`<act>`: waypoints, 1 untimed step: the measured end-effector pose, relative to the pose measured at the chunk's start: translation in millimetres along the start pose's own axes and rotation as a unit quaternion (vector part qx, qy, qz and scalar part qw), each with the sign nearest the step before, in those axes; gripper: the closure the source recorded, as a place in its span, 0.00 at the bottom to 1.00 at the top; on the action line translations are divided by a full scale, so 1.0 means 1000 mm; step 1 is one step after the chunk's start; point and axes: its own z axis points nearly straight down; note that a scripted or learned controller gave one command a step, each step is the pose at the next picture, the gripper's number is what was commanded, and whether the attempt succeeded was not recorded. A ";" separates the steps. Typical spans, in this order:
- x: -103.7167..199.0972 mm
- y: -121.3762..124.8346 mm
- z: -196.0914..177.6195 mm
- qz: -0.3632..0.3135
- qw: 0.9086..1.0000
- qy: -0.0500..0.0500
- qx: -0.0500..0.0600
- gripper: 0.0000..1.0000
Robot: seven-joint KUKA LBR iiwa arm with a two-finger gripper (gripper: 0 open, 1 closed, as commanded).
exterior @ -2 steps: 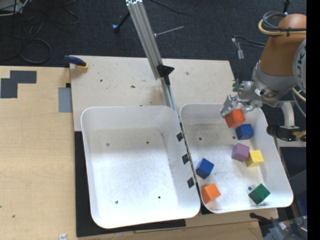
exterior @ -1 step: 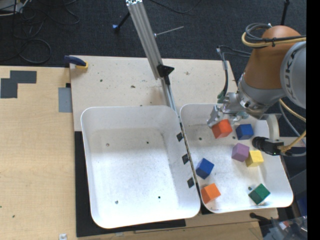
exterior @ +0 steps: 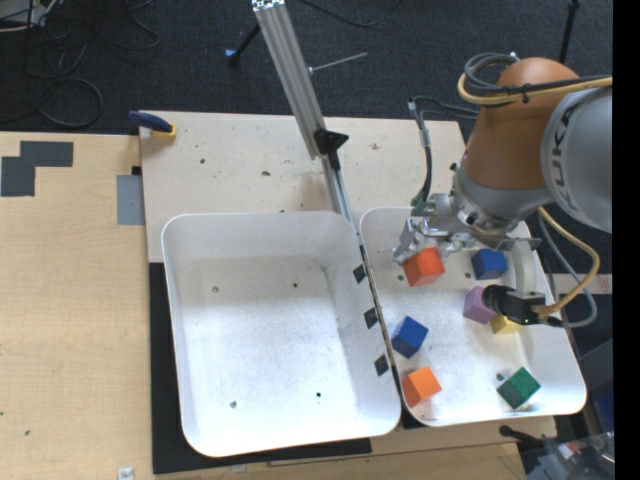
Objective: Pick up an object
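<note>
Arm body (exterior: 585, 158): smooth grey casing, rounded, with part of the dark "KUKA" lettering on its side.
Orange band (exterior: 510, 128): a broad, glossy orange dome-like section above the wrist, brightest at its top.
Wrist (exterior: 478, 208): a grey ring under the orange band, darker along its lower rim.
Cables (exterior: 500, 76): a yellowish hose and dark cable loop over the top of the orange band; a thin dark cable (exterior: 426, 163) runs down the left side; further dark and yellow cables (exterior: 570, 268) curl at the lower right.
Gripper (exterior: 425, 243): silvery metal mount and fingers with small dark fittings.
</note>
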 end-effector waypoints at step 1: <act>0.039 -0.025 -0.001 0.000 1.000 0.000 0.001 1.00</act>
